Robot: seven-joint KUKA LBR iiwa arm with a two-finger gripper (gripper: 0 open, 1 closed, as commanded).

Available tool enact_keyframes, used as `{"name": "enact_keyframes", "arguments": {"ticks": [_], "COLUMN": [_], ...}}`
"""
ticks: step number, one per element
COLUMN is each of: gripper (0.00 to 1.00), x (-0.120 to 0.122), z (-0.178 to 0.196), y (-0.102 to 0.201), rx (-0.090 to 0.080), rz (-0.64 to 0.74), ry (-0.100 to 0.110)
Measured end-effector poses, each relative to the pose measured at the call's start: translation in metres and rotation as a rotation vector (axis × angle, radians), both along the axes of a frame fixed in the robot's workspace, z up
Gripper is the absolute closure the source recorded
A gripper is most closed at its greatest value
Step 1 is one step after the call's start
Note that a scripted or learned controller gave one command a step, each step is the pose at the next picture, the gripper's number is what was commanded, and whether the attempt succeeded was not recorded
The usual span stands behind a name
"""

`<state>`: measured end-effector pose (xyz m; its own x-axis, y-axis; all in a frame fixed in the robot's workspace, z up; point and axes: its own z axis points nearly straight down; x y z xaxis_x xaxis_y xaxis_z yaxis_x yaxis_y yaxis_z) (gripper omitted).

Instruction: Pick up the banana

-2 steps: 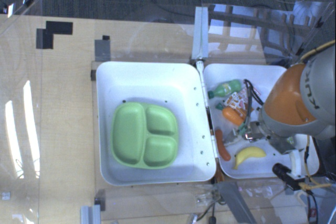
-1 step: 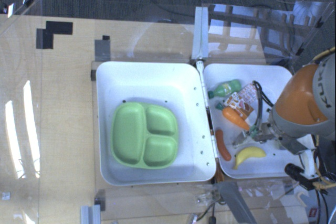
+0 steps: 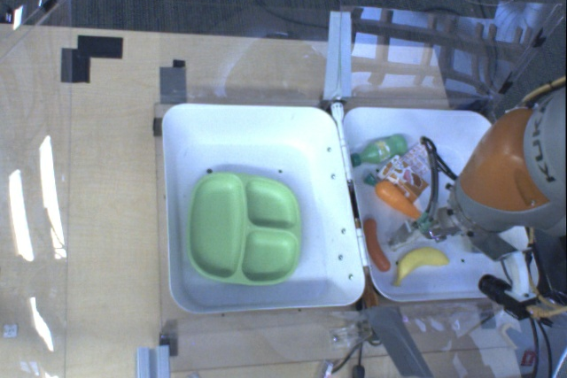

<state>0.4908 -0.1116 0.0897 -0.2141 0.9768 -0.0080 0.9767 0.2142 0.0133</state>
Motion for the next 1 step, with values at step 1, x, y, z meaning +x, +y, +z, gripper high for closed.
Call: {"name": "enact_keyframes", "arguments": {"ticks": [1], "gripper": [0.0], "x": [0.0008], "z": [-0.0002], "y": [0.0122], "rx": [0.0], "rz": [0.009], "ry": [-0.001]}}
